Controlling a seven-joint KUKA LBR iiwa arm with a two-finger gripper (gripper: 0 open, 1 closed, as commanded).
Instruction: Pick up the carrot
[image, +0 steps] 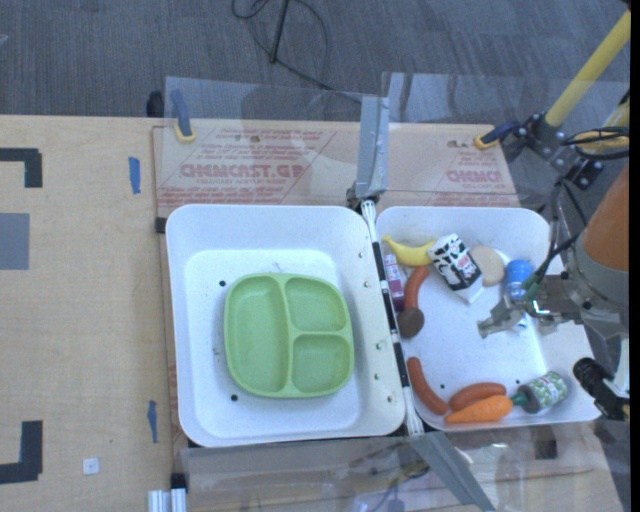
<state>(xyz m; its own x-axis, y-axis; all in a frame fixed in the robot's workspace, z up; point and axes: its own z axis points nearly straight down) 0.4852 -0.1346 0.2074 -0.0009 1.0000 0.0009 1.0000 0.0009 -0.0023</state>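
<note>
A green plate (289, 334) sits in the left bin (190, 300). In the right bin (440, 330), the carrot (483, 409) lies at the near edge, touching a sausage (476, 392) on its far side, with a can (543, 391) at its right end. It looks light, stiff and smooth; best pinched across its thicker middle. The gripper (500, 322) hovers farther in; whether it is spread I cannot tell.

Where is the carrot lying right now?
The carrot lies in the right bin at its near edge, just below a sausage and left of a small green can.
</note>
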